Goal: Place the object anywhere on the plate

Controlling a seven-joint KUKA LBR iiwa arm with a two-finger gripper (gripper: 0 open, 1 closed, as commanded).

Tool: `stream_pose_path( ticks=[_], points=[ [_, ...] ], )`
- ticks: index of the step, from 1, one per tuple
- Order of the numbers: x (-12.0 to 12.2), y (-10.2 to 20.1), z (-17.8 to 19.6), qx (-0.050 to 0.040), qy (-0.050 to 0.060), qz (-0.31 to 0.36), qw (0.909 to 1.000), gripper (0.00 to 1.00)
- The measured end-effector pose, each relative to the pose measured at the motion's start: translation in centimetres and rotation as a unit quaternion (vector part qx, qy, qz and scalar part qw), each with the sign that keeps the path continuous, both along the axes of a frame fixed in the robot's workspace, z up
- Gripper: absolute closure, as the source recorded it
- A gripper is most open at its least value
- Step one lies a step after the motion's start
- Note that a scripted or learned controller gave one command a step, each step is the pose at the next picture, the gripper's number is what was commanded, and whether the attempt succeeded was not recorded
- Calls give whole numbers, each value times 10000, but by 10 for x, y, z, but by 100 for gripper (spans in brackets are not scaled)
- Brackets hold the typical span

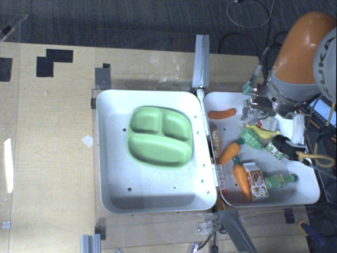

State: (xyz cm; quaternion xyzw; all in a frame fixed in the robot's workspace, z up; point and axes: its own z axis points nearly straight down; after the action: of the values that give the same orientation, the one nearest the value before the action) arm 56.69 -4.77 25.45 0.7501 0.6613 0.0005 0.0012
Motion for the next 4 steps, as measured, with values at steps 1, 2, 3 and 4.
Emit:
stream_pose_path(
  ticks=[1,2,3,4],
  points=[
    [-30,-29,-17,2,-3,-392,9992,100],
    [-80,25,-40,8,-1,-96,10000,100],
    [-78,92,-29,6,-4,720,9974,100],
    [-39,155,-38,6,-2,1358,9907,100]
  ],
)
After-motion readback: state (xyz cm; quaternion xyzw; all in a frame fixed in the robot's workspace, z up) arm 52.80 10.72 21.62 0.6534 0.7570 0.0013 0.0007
